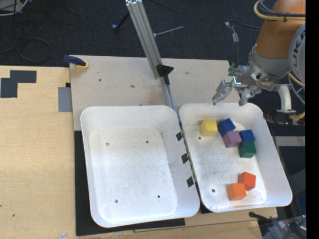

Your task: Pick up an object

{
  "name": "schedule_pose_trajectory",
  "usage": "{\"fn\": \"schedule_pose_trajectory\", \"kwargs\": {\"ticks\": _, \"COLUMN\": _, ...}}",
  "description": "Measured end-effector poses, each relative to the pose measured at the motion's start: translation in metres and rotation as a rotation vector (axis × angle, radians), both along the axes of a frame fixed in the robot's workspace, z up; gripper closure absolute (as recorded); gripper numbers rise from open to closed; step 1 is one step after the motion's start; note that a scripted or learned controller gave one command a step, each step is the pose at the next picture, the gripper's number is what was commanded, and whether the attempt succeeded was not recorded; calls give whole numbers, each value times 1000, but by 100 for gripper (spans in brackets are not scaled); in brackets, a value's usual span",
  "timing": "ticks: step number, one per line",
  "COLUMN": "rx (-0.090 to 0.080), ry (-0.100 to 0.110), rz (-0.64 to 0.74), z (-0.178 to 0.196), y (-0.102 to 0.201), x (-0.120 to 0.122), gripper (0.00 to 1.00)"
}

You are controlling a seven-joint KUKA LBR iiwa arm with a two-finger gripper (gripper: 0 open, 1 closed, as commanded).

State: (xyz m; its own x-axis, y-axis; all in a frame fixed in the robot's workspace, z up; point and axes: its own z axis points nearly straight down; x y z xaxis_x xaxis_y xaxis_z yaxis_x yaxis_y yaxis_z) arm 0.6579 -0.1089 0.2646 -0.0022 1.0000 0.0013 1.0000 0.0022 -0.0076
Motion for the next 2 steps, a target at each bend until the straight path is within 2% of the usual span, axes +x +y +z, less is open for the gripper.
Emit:
{"fn": "schedule_pose_trajectory", "kwargs": {"ticks": 1, "rx": -1, "ry": -4, "rz": 2, "z": 3, "y": 0, "x": 1, "gripper": 0}}
{"fn": "schedule_pose_trajectory", "kwargs": {"ticks": 2, "rx": -1, "ry": 0, "rz": 2, "z": -57, "y": 1, "x": 9, "gripper": 0}}
